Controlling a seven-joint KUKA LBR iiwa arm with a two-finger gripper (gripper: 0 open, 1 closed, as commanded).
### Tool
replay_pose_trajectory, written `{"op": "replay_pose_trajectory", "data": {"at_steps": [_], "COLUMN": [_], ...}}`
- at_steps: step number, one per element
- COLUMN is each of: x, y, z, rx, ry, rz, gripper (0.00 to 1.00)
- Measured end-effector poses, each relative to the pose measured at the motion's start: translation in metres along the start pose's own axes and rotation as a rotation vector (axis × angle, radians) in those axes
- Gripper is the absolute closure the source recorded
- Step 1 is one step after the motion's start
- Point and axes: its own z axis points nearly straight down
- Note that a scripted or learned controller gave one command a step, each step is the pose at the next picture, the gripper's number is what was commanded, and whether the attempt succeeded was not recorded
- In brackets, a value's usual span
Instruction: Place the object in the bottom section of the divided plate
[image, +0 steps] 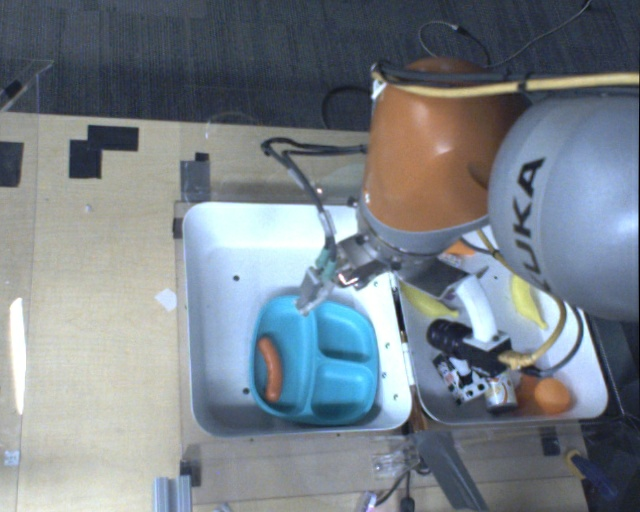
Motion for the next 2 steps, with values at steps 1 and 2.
{"op": "replay_pose_trajectory", "data": {"at_steps": [1,2], "x": [0.012,-0.025], "y": [0.087,0.176], "z": [-0.038,0.025], "rx": [0.001,0.001], "ry": [0.0,0.0], "rz": [0.065,-0.171], "gripper": [0.0,0.0]}}
